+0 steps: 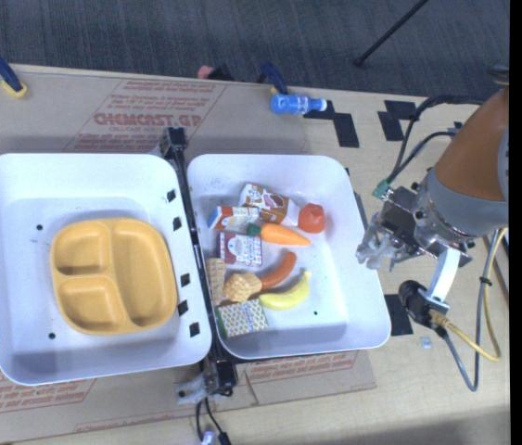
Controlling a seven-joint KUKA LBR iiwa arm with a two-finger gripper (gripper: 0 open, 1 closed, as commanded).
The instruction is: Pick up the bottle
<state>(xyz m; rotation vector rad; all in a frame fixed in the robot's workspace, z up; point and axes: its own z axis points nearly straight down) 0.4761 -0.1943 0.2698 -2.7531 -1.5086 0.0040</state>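
In the right bin (358, 313), a small white bottle with a red label (231, 218) lies on its side near the bin's left wall, among other toy foods. It touches a carton (266, 202) on its right, and a second carton (241, 248) lies just below it. My gripper (378, 249) hangs beyond the bin's right rim, over the cardboard bench top. It is well to the right of the bottle, and nothing shows between its fingers.
The right bin also holds a carrot (285, 235), a tomato (311, 218), a sausage (277, 268), a banana (286, 294), a cookie (240, 287) and a waffle block (242, 318). A yellow divided plate (112, 274) fills the left bin. A blue object (290, 105) lies on the bench behind.
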